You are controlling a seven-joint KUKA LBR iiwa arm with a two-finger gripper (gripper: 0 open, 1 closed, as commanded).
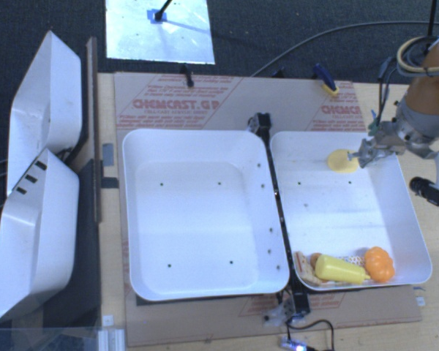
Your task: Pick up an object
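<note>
Reaching in from the right, the grey arm with its orange band is seen above the far corner of the right bin (pixel 406 203). The end effector (pixel 364 156) is placed just beside a pale yellow round object (pixel 342 161) lying near the bin's far wall; whether the two are touching cannot be told, nor whether the end effector is open or closed. At the near edge of the same bin, a yellow oblong object (pixel 339 270), an orange round object (pixel 380 264) and a tan cracker-like piece (pixel 304 266) are clustered together. The left bin (pixel 197 218) is set alongside on the table (pixel 205 97).
</note>
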